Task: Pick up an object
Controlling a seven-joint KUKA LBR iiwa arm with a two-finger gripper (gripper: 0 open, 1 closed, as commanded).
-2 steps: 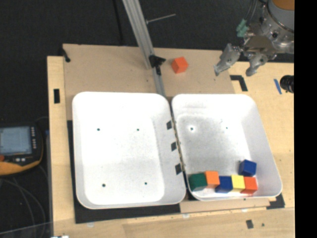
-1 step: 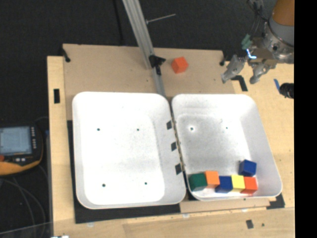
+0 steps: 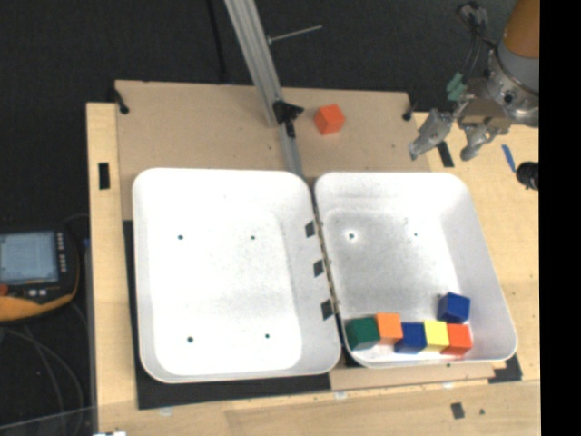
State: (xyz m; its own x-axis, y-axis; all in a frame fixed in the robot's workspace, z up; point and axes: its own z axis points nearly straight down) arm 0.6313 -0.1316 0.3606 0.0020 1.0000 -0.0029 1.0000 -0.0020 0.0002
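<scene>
Several small cubes lie along the near edge of the right bin: a green one, an orange one, a blue one, a yellow one, a red-orange one and another blue one just behind them. A lone orange cube sits on the bench behind the bins. My gripper hovers above the far right corner of the right bin, fingers spread apart with nothing between them.
The left bin lies beside the right one, with black clips along the shared edge. A slanted metal post rises from behind the bins. A handheld pendant rests off the bench at left.
</scene>
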